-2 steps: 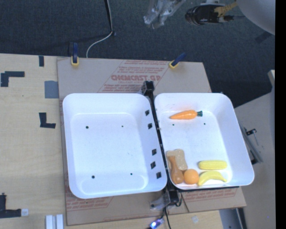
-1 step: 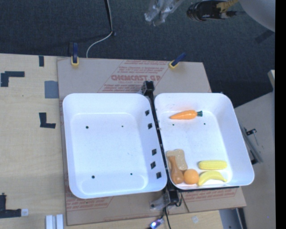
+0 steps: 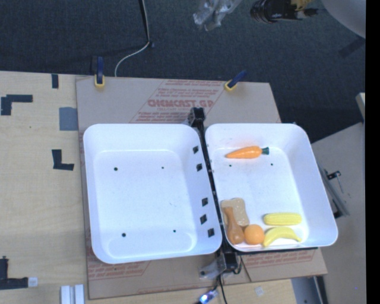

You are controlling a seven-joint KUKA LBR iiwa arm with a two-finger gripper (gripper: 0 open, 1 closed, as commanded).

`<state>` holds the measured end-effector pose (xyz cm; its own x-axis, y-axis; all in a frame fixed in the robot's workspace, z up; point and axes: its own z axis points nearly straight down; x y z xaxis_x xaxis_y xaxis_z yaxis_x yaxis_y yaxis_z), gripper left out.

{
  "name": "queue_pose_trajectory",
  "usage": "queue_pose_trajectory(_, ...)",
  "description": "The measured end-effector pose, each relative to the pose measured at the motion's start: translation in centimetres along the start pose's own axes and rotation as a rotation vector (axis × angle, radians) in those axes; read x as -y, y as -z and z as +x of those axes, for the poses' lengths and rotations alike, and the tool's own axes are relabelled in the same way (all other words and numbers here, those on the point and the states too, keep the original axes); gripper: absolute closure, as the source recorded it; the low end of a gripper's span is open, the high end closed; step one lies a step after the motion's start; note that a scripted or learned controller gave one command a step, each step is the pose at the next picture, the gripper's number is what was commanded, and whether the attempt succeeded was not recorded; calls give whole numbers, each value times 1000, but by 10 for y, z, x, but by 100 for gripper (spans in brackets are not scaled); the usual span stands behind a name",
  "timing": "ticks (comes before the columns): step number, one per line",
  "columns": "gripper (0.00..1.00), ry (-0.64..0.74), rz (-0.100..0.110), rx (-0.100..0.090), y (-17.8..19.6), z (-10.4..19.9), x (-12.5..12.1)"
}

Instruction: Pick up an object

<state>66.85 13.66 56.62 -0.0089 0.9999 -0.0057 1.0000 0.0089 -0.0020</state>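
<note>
Here the tool (image 3: 215,13) is a blur at the top edge, over dark floor, well apart from both bins; its state cannot be told; the right bin (image 3: 309,178) holds a carrot (image 3: 244,153) near its far side, and a bread piece (image 3: 234,211), orange (image 3: 254,234), corn cob (image 3: 282,219) and banana (image 3: 281,236) at its near edge; the left bin (image 3: 95,178) sits beside it on the surface (image 3: 35,178).
</note>
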Motion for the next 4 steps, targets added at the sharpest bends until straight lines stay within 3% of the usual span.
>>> queue_pose_trajectory(2, 100, 3, 1, 2, 19, 2, 0)
queue_pose_trajectory(4, 100, 2, -11, 3, 39, 3, -1)
